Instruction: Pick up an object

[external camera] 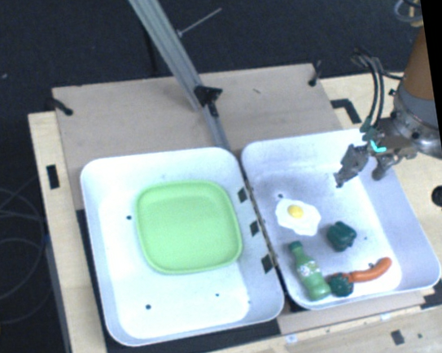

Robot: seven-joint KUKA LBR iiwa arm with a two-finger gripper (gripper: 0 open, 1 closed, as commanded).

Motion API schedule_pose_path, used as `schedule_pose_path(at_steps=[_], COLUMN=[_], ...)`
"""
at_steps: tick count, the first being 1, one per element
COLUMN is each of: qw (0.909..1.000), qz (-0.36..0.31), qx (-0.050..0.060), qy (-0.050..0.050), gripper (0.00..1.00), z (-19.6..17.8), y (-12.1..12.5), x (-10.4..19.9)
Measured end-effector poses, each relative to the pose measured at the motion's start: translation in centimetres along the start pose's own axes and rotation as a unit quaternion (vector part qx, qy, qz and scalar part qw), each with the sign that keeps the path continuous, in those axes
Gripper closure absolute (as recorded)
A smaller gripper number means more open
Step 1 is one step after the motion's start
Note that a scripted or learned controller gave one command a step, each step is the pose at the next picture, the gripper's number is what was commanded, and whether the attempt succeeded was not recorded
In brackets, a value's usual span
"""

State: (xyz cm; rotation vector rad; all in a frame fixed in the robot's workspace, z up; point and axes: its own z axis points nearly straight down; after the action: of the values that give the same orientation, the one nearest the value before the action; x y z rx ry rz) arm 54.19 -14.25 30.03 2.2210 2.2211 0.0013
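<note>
Over the right bin (391, 212), gripper (361, 169) hovers w/ fingers spread, nothing held; approach step imo, next drop onto fried egg (297, 215).

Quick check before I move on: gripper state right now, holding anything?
Gripper: open, nothing between its fingers; it hangs over the right bin's upper right part.

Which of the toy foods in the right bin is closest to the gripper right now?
The fried egg, white with a yellow yolk. It lies highest in the right bin, nearest the gripper; the others sit lower.
</note>
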Motion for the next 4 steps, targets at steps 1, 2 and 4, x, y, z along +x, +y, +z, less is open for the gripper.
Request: schedule_pose_path(at_steps=[1, 2, 4], qw=[1.0000, 1.0000, 1.0000], qz=[0.000, 0.001, 0.000], qx=[0.000, 0.002, 0.003], qy=[0.000, 0.000, 0.000], gripper=[0.00, 0.00, 0.00], z=[0.0, 4.8, 16.7], y=[0.0, -0.7, -0.2], x=[0.0, -0.7, -0.5])
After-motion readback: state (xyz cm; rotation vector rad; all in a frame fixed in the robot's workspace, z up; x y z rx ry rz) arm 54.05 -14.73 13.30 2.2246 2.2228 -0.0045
